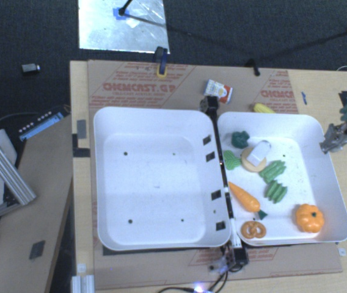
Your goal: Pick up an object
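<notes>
The right bin holds several toy foods. An orange pumpkin lies near its front right corner. A carrot and a pretzel lie along its left side. Two green bean pods sit mid-bin. A white and tan piece lies beside a green broccoli, and a small leafy green piece is at the left wall. My gripper hangs at the view's right, just outside the bin's right rim, apart from every object.
The left bin stands beside the right one, with black clips along the shared divider. A yellow banana and a small carton lie on the cardboard behind the bins. A yellow-handled clamp sits at the back edge.
</notes>
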Tool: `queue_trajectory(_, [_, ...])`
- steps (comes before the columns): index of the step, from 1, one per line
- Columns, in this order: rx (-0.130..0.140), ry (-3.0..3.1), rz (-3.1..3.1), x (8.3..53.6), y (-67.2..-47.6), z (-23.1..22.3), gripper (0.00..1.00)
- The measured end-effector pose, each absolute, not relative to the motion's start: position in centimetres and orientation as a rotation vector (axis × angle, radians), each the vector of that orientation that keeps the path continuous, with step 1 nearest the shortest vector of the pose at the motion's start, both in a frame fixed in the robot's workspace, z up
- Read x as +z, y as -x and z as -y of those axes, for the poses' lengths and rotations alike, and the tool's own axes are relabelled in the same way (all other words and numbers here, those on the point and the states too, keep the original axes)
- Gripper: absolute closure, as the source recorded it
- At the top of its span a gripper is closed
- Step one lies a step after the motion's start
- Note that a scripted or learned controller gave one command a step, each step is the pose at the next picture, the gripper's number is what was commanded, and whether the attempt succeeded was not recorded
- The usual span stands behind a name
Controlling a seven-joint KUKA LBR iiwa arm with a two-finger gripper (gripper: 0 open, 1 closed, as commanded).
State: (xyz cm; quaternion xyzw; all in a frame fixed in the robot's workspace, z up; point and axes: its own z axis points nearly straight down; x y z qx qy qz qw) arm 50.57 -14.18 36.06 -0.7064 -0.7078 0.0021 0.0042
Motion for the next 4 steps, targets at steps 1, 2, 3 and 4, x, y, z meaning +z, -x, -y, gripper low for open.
queue_trajectory(1, [-0.015,2.23,2.239,54.2,-50.8,15.6,1.0])
queue_trajectory(2, [0.007,2.209,2.221,38.3,-48.5,11.6,1.0])
queue_trajectory(3, [-0.014,2.226,2.242,52.7,-58.1,12.8,1.0])
queue_trajectory(4, [-0.001,2.221,2.223,53.5,-51.0,13.9,1.0])
